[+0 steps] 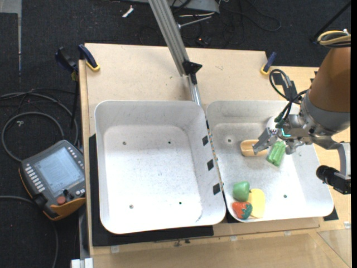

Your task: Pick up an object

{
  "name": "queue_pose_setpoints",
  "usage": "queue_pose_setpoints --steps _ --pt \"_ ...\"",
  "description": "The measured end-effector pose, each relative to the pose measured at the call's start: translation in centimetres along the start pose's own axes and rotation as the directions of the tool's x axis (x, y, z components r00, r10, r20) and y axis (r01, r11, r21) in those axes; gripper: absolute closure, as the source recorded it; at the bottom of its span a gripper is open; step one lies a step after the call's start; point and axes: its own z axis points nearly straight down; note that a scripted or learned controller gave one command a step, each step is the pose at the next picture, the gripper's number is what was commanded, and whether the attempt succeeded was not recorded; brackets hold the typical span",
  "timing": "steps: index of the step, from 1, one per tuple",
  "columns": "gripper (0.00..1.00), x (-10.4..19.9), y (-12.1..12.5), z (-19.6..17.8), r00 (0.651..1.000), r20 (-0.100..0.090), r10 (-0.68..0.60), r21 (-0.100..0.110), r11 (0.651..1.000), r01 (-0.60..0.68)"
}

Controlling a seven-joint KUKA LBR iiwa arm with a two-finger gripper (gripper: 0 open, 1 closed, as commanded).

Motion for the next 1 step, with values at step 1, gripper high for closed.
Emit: queue_pose_setpoints --steps 1 --pt "0.00 -0.01 0.06 -0.16 1.000 0.000 0.002 -0.003 1.000 -0.002"
